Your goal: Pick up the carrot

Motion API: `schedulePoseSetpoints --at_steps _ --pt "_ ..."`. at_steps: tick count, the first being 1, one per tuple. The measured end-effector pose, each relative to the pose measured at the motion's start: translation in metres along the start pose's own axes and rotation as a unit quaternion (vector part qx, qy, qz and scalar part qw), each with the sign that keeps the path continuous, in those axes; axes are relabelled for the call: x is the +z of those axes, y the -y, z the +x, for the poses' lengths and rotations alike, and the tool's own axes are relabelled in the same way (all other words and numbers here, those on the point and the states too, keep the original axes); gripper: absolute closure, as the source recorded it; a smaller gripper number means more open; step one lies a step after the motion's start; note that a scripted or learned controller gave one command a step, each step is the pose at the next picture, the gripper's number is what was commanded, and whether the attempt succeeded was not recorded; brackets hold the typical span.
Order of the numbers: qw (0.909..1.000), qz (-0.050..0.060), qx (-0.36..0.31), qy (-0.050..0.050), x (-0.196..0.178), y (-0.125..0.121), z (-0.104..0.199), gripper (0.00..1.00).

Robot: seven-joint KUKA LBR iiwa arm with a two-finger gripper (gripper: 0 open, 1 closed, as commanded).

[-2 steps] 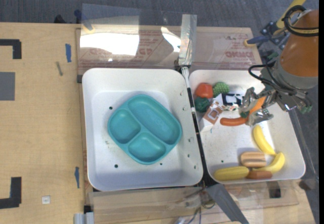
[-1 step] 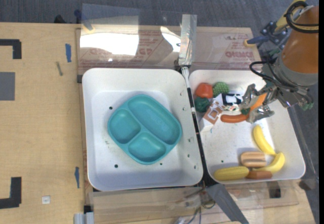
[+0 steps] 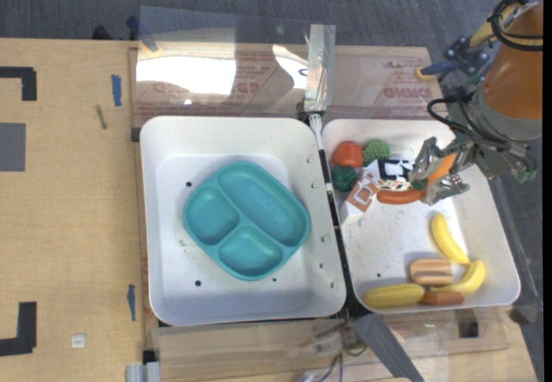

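A corn cob (image 3: 394, 294) and a hot dog (image 3: 430, 271) were seen at the lower right of the right bin (image 3: 504, 238), with two bananas (image 3: 448, 238) just above. Farther up, the carrot (image 3: 441, 166) was gripped between the fingers of the gripper (image 3: 438, 173), above a sausage (image 3: 399, 196).

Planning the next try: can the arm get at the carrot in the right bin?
Probably yes. The gripper is down right at the carrot, in the upper part of the right bin. Nothing lies over it, and the banana is apart, lower down.
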State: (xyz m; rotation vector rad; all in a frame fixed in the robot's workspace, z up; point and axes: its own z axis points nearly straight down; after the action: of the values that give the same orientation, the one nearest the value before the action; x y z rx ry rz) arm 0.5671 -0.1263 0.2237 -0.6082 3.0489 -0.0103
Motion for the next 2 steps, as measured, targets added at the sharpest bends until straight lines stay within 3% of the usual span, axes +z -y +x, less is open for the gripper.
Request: schedulePoseSetpoints --at_steps 2 --pt "1.0 0.003 -0.001 0.008 -0.022 0.0 -0.006 1.0"
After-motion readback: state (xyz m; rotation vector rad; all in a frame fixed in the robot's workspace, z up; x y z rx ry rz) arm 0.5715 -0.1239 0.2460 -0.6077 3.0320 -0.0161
